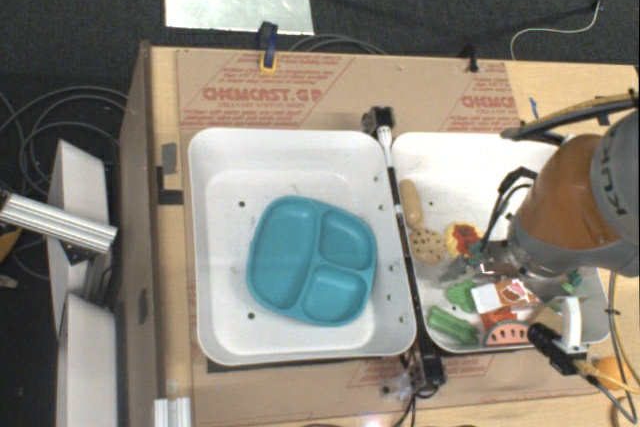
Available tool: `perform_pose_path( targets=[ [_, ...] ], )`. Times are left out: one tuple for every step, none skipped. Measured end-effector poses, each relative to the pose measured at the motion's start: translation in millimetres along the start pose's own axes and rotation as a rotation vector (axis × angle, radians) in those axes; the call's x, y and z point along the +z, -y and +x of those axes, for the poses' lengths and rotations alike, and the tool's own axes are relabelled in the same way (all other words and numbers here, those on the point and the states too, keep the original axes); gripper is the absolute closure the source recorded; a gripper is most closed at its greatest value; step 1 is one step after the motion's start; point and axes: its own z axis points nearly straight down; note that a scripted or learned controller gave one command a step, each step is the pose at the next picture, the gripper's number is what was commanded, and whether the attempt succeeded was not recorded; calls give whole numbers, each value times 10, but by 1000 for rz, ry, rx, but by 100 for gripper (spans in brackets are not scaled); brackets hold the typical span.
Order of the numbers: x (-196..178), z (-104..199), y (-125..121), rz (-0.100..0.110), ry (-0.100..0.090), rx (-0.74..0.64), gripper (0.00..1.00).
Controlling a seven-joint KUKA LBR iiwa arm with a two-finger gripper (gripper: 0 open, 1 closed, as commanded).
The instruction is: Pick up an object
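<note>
1. Bench (pixel 330 85) of brown printed cardboard, carrying two shallow white bins side by side; landmark for everything below: the teal plate.
2. Left bin (pixel 225 175), white and square-cornered, surrounding the teal plate on all sides.
3. Right bin (pixel 450 165), just right of the plate's bin, sharing a dividing rim with it; partly covered by the arm.
4. Arm (pixel 575 200), grey with a broad orange band, well right of the plate, reaching over the right bin.
5. Teal plate (pixel 312 260), three compartments, lying flat near the middle of the left bin.
6. Gripper (pixel 487 267), below the orange band, right of the plate across the dividing rim, down among the small objects; open or clenched: cannot tell, nothing visibly grasped.
7. Tan roll-shaped object (pixel 410 202), just right of the plate, lying along the dividing rim.
8. Green pod-shaped toy (pixel 452 325), right of and lower than the plate, near the right bin's front edge.
9. Speckled cookie (pixel 428 243), right of the plate, between the tan roll and the gripper.
10. Red-and-yellow piece (pixel 464 237), just right of the cookie, beside the gripper.
</note>
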Motion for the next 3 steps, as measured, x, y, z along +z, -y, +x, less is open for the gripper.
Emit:
perform_pose_path(
  targets=[
    [-110,1,-23,-4,1,-2,100],
    [-919,-575,-325,-11,7,2,100],
    [-1018,-450,-803,-6,2,-6,100]
  ],
)
